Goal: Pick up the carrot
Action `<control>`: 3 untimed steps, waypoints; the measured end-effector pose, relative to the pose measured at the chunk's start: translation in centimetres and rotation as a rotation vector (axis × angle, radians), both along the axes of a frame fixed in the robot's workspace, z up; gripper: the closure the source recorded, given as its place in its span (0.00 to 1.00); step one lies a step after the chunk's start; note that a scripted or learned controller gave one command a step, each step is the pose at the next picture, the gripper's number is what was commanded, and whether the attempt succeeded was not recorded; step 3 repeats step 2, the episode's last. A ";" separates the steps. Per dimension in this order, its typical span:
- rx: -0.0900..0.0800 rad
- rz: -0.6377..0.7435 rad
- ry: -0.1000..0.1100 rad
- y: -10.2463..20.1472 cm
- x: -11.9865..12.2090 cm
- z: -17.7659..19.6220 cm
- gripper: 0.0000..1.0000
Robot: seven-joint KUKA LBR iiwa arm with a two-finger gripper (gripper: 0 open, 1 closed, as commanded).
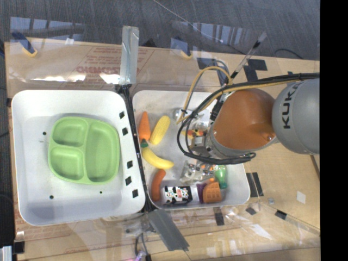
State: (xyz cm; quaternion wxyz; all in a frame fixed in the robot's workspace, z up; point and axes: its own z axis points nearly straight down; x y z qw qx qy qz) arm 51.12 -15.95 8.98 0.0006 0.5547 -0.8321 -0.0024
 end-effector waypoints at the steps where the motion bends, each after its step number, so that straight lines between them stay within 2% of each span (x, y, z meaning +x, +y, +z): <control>1: -0.002 -0.116 -0.005 0.3 6.9 8.7 1.00; 2: -0.003 -0.206 0.000 -1.7 -2.0 12.4 1.00; 3: -0.003 -0.206 0.000 -1.7 -2.0 12.4 1.00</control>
